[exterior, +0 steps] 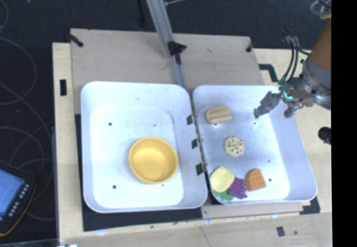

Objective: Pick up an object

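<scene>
Two shallow white bins are seen side by side on the tabletop [234, 51]: the left bin [100, 101] carries a yellow bowl [153, 159] toward its 5 o'clock part, and the right bin [284, 151] carries all the small pieces. A tan bread-like block [218, 115] lies near the right bin's 11 o'clock corner, a round speckled cookie [234, 146] sits just below it toward the centre, and at the 6 o'clock edge a yellow piece [221, 178], a purple piece [238, 187] and an orange-brown piece [255, 179] are crowded together, the yellow and purple ones touching, with a sliver of green beneath them. The gripper [274, 103] is seen over the right bin's 2 o'clock corner, at the end of the arm [321, 56] entering from 3 o'clock; its dark finger [265, 105] points toward 8 o'clock, and whether it is open or closed cannot be told from this angle. Nothing is seen between its parts, so no object is judged to be held. The step in hand is judged to be the approach, with the pick not yet made. The block and the cookie are the nearest candidates, both lying apart from their neighbours. For the next move, the gripper would need to be carried toward 9 o'clock over one of them, lowered squarely, and closed across its narrow side; the crowded trio at 6 o'clock would be harder to isolate.
</scene>
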Robot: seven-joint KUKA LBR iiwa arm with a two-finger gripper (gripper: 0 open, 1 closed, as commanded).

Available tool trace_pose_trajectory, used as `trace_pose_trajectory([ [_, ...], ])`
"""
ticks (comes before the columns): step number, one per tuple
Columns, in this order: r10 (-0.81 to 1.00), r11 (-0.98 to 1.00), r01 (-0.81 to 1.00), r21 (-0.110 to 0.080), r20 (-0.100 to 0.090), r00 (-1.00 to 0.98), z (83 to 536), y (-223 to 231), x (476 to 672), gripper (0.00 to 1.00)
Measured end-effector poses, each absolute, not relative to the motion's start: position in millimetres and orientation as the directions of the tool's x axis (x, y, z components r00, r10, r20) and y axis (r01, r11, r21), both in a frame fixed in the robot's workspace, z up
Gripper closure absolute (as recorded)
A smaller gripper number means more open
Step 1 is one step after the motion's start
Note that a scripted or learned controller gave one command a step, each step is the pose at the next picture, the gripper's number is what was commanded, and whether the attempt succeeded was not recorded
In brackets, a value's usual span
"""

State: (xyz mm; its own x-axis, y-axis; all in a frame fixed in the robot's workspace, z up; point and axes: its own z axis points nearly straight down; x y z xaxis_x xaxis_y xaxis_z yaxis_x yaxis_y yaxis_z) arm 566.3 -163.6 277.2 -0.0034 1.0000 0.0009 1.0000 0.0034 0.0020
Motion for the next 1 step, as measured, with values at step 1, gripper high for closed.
trace_pose_trajectory([
  [1, 1.0, -0.001, 1.0, -0.003, -0.002, 0.001, 230.8, -164.9, 574.2, 0.0],
])
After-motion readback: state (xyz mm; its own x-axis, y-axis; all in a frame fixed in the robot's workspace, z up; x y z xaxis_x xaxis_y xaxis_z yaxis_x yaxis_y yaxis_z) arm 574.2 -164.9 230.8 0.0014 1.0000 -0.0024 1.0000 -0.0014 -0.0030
